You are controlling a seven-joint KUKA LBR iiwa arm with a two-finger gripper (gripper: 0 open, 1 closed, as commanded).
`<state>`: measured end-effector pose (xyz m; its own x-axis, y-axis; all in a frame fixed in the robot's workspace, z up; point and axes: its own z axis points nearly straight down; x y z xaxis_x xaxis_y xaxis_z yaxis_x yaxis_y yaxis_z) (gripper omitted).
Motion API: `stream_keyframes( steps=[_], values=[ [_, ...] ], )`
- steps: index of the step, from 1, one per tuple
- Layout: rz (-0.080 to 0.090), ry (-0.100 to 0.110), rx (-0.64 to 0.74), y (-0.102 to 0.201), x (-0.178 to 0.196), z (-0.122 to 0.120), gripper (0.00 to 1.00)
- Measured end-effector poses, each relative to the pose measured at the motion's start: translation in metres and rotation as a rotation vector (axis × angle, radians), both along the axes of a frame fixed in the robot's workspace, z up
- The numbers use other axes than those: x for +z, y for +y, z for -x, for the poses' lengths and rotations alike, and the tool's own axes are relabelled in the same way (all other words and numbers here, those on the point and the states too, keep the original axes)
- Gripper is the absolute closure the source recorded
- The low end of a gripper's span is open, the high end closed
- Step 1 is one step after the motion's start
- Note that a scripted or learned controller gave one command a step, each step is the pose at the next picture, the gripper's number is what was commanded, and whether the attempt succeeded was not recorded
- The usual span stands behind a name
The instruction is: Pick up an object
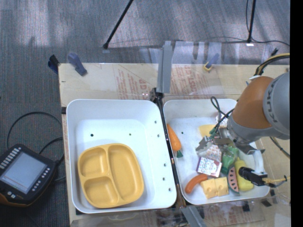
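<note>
Pincer (209, 144), its state impossible to tell, sits low among toys in the right bin (189, 109) above a carton (209, 166); nothing visibly lifted, pickup still pending.

The pickable objects lie crowded in the right bin (189, 109). A toy carrot (173, 138) lies lengthwise along the bin's left wall, its green end toward the camera. Near the front wall an orange sausage-shaped piece (195, 183) lies at a slant, touching a yellow cheese wedge (215, 187) with holes. Just behind them rests a small flat packet (209, 166), dark red with a white label. To its right sits a green piece (229, 157), then a watermelon slice (233, 180) and a yellow item (245, 180) at the right side. A pale yellow piece (206, 130) lies farther back, partly covered.
</note>
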<state>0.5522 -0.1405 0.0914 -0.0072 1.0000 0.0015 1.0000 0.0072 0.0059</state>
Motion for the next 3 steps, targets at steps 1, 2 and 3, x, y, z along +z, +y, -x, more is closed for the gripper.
stream_keyframes(
  steps=[1,2,3],
  values=[
    [0.002,0.001,-0.008,-0.003,0.01,0.0,1.0],
    [0.002,0.004,0.17,-0.024,0.101,-0.033,1.0],
    [0.0,0.008,0.189,0.013,0.111,-0.088,1.0]
  ],
)
